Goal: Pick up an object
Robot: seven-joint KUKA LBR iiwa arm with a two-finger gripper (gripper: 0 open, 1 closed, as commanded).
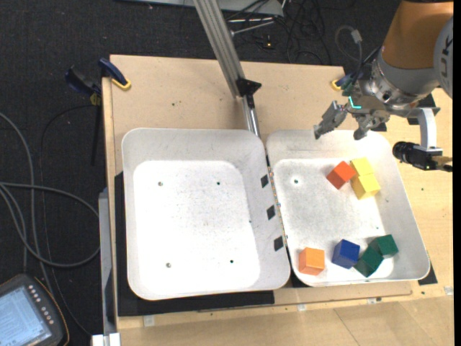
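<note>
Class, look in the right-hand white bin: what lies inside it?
The right bin holds six blocks: red-orange, yellow, orange, blue and two green. Part of the lower green block is covered.

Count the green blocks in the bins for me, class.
2. Both are in the right bin, near its lower right corner: one green block, and a darker green block touching it, beside the blue block.

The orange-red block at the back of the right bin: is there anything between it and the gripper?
Nothing visible. The gripper hangs open above the right bin's far rim, and the orange-red block sits just below it with bare floor between. A yellow block touches its right side.
</note>
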